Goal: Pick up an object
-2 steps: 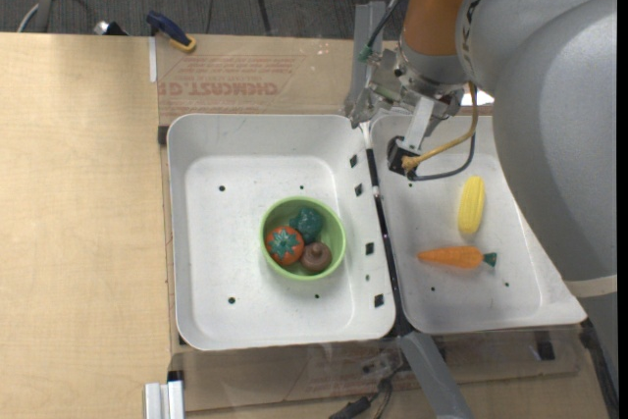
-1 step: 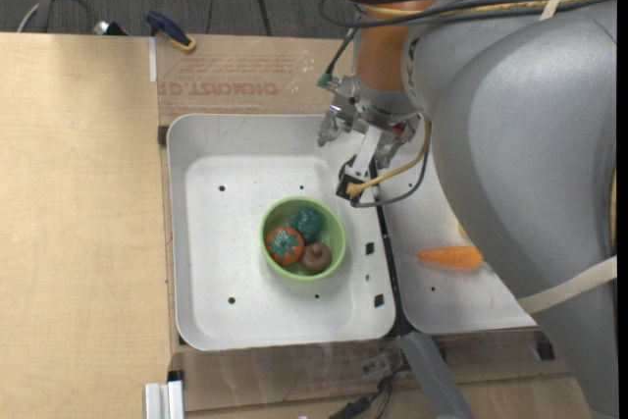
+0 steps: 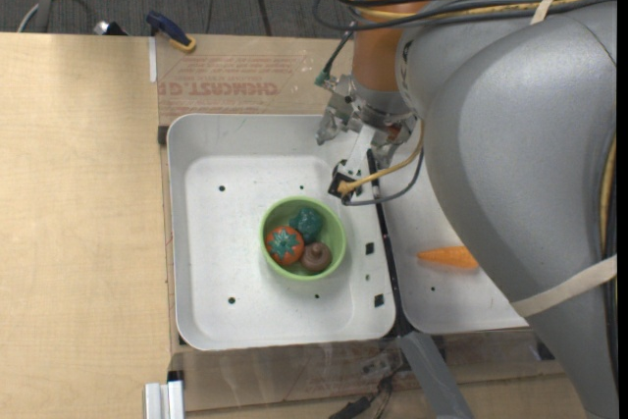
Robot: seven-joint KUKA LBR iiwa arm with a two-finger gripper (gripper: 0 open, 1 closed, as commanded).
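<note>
The gripper [image 3: 332, 125] hangs over the left bin's [image 3: 221, 255] far right corner; whether it's open or closed, I can't tell. A green bowl [image 3: 339, 246] sits mid-bin, and a carrot [image 3: 448, 257] lies next door.

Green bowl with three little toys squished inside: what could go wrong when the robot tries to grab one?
1. The red toy, teal toy and brown toy sit packed together in the green bowl, so the gripper may hit a neighbour or the rim and lift nothing.
2. The bowl looks light, so a push might slide or tip it.
3. The gripper is near the white bin at its far wall and could bump it.
</note>
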